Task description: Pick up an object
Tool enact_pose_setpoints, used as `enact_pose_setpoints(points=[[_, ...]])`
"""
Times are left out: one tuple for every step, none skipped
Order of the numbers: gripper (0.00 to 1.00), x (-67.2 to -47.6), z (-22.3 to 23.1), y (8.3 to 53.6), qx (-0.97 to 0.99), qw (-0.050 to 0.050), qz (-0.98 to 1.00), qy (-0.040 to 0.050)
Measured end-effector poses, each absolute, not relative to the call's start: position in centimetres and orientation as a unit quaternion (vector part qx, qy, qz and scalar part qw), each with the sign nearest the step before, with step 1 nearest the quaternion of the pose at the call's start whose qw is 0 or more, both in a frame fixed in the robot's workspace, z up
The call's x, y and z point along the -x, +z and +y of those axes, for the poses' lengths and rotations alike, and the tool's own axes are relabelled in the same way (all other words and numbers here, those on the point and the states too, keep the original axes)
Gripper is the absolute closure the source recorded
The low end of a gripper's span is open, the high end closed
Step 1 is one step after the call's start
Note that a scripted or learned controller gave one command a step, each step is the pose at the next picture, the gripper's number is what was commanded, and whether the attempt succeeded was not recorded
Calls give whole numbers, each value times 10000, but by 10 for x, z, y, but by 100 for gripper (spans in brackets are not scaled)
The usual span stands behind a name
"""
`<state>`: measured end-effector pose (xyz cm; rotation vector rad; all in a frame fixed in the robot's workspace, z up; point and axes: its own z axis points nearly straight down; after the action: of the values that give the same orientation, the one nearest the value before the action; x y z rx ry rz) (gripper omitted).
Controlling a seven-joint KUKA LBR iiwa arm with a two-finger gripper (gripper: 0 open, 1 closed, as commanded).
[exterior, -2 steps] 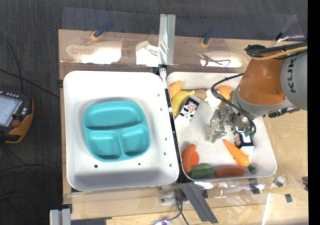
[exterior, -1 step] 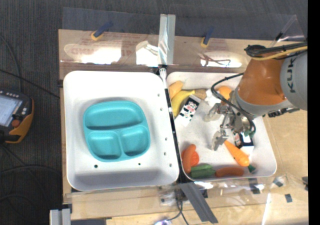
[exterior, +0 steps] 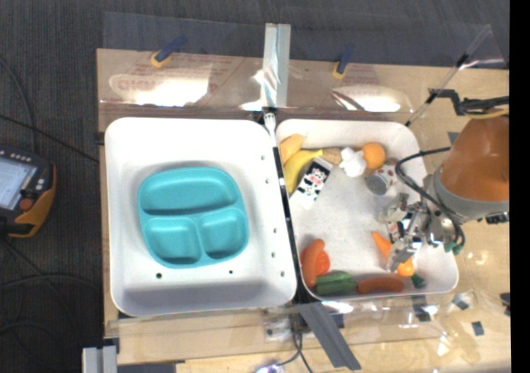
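Observation:
My gripper [exterior: 403, 239] is down in the right bin [exterior: 348, 214], near its right wall, with the orange-banded arm [exterior: 476, 164] reaching in from the right. A small orange piece [exterior: 404, 267] lies right below the gripper, and an orange carrot-like piece [exterior: 380, 242] sits just to its left. Whether either one is between the fingers is hidden by the gripper body. A banana [exterior: 293, 162], an orange ball [exterior: 374, 154], a white lump [exterior: 354, 164] and a black-and-white card [exterior: 313, 181] lie at the back of the bin.
Along the right bin's front wall lie a red-orange pepper [exterior: 315, 259], a green piece [exterior: 334, 283] and a red sausage [exterior: 381, 284]. A grey cup [exterior: 378, 184] stands mid-bin. The left bin [exterior: 132, 280] holds a teal divided tray [exterior: 194, 214].

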<state>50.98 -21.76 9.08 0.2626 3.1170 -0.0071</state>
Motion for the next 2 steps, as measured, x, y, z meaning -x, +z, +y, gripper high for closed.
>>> enact_pose_setpoints(points=[[0, -501, -211, 91, -815, 94, 9966, -31], [0, -496, -170, 92, -413, 119, 9991, -38]])
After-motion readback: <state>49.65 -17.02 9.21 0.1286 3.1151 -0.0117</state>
